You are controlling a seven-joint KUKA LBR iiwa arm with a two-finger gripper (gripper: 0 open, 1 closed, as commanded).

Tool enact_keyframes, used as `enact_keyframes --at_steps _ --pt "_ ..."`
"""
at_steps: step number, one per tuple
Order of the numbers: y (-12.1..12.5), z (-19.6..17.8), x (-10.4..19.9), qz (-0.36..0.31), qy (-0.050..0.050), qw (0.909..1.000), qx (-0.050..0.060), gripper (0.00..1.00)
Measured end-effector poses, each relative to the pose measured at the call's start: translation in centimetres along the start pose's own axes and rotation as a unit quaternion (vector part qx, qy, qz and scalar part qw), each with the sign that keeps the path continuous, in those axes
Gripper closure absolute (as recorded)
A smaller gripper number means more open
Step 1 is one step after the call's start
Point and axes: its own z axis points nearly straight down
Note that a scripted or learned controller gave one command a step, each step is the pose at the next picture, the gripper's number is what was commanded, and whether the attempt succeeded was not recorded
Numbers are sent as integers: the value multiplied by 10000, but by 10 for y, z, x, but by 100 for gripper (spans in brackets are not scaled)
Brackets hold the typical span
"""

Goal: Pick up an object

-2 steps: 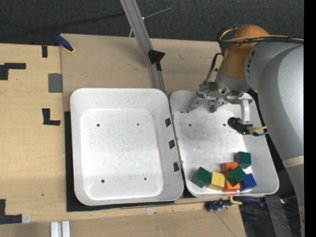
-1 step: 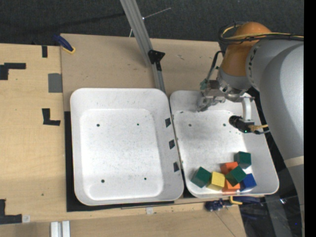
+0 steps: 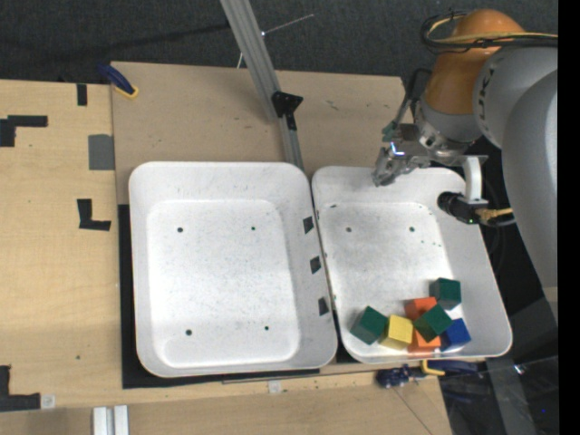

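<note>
**Pick attempt, before any grasp.**
Left shallow white plastic bin [image 3: 154,198] holds nothing; right shallow white plastic bin [image 3: 362,188] gathers coloured wooden blocks [image 3: 417,320] at its 5 o'clock corner, while the end effector [image 3: 391,169] hovers at 12 o'clock, its opening indiscernible, well apart from them.

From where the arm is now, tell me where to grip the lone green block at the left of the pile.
Grip the green block across its side faces, coming straight down. Its left and far sides look clear; the yellow block crowds its right. The gripper hangs at the right bin's far edge.
</note>
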Motion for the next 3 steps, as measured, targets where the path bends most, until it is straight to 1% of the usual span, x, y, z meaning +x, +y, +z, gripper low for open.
enact_keyframes --at_steps 1,2,3 --pt "2 -54 1 -1 0 10000 4 100" --pt "-9 -67 55 -24 14 10000 33 100" --pt "-16 -57 112 -25 12 10000 46 100"
